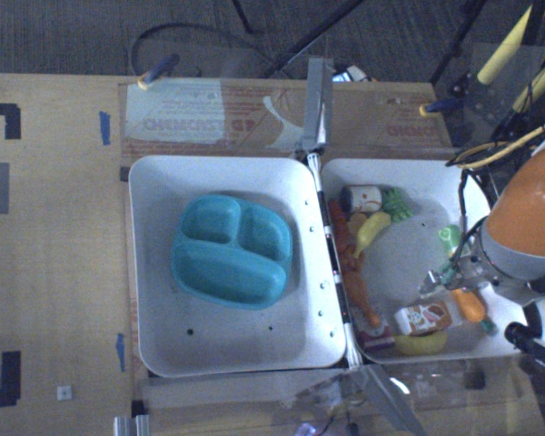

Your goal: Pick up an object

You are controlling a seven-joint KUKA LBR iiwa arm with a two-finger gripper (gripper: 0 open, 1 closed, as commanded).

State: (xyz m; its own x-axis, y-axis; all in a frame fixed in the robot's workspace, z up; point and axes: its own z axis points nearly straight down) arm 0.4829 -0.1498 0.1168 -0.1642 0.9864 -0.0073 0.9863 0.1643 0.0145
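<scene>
While the tool (443,282) hangs low inside the right bin (409,243), the step in hand looks like the final descent onto a target, and doing it well means settling on one item instead of the cluster. Whether the tool is open or closed, I cannot tell: its tip is small and blurred against the bin floor, and nothing can be made out in its grip.

The likeliest target is the small carton (424,317), which lies just below the tool, toward the bin's near wall. An orange piece (470,304) sits just right of the carton, and a yellow piece (421,342) lies touching or nearly touching its near edge. That crowding is the risk: a slanted approach could nudge all three. A straight drop, centred over the carton, seems the safer line.

A banana (372,230) lies well apart from the carton, near the divider, beside a blue tray (232,251) in the left bin (154,271).
</scene>
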